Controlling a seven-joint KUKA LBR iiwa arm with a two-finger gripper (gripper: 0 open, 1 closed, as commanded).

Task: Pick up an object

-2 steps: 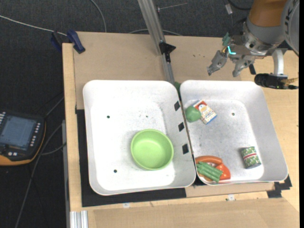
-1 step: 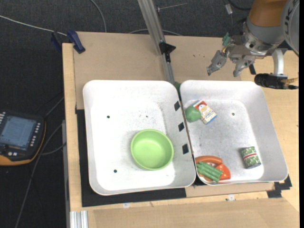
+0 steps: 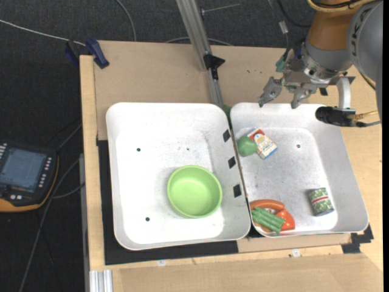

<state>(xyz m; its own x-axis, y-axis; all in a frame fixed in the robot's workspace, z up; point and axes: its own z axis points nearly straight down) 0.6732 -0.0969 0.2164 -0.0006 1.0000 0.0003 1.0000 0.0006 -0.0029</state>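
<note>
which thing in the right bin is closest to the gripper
The small carton, lying beside a green ball at the bin's far side, below the gripper. The can and the orange-and-green toy lie at the near edge.

From my screen, both white bins (image 3: 163, 117) look like smooth matt plastic, finely speckled. The green bowl (image 3: 194, 191) has a soft plastic sheen. The counter (image 3: 152, 72) reads as matt, wood-like board. The pincer (image 3: 282, 98) looks like dull grey metal.

A light wooden bench (image 3: 152, 72) is sitting on dark carpet (image 3: 36, 72). Cables (image 3: 61, 32) are trailing across the floor, a metal pole (image 3: 193, 26) is slanting upward, and a handheld control pendant (image 3: 24, 175) is lying left.
</note>
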